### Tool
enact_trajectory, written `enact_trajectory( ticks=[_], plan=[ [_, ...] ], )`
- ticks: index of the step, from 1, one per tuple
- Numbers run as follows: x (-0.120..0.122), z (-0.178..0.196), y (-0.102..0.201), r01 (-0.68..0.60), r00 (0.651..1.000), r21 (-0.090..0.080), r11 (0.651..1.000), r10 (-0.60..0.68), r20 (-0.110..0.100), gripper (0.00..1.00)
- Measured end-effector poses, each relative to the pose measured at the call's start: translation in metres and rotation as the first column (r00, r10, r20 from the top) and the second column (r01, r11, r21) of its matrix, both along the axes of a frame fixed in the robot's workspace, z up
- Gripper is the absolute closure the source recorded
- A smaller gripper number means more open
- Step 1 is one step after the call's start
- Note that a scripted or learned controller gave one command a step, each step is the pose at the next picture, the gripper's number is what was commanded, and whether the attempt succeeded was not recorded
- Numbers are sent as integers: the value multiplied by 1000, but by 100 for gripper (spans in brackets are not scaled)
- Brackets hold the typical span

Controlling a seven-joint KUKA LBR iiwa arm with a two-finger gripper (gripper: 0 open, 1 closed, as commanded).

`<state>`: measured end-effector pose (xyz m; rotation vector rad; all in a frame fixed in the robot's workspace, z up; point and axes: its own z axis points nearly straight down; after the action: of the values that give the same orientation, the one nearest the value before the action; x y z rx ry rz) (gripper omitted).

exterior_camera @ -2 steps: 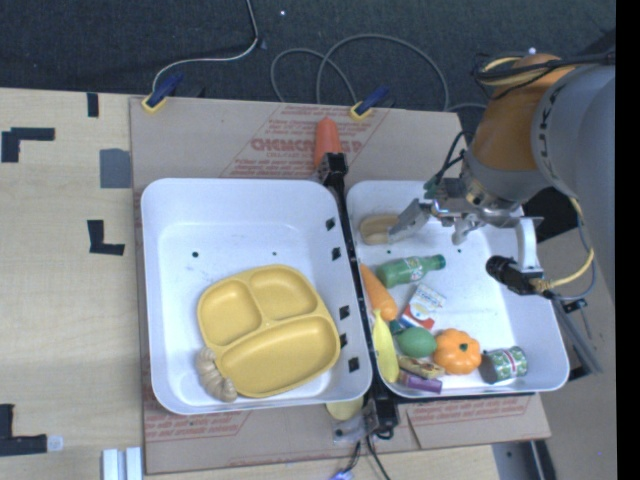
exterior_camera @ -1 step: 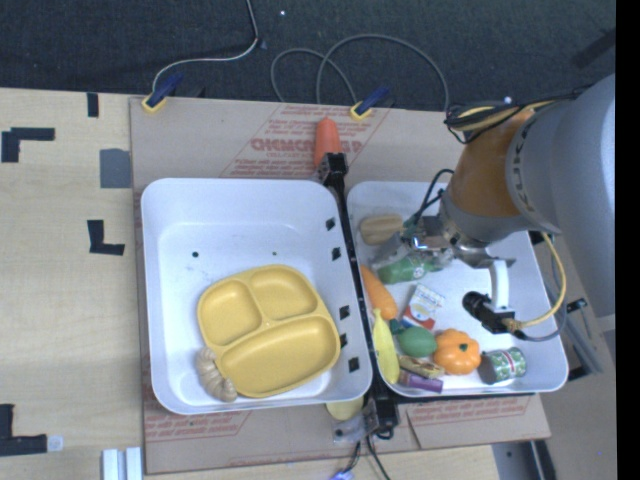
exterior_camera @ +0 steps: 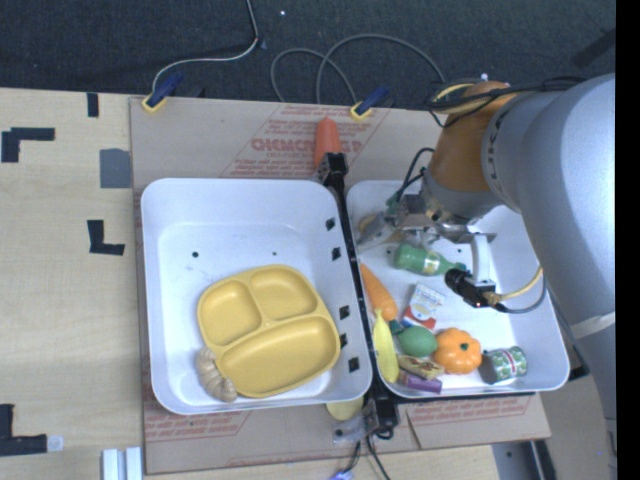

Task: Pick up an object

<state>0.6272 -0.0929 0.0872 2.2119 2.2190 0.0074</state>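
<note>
1. Your gripper (exterior_camera: 405,230) hangs low over the far part of the right bin (exterior_camera: 535,313); you cannot tell how its jaws stand.
2. A green bottle (exterior_camera: 417,260) lies just beneath the jaws, on the near side.
3. Nearer you than the jaws lie a carrot (exterior_camera: 377,292), a small pumpkin (exterior_camera: 458,350) and a tin can (exterior_camera: 503,364).
4. Left of the jaws, the left bin (exterior_camera: 180,218) holds a yellow divided plate (exterior_camera: 268,330).
</note>
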Motion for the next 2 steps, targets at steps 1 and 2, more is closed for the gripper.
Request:
enact_trajectory(
  ticks=[1,2],
  plan=[
    [-24,-1,-11,2,1000,1,1000,-2,-5,0],
    [-54,-1,-12,2,1000,0,1000,-2,-3,0]
  ],
)
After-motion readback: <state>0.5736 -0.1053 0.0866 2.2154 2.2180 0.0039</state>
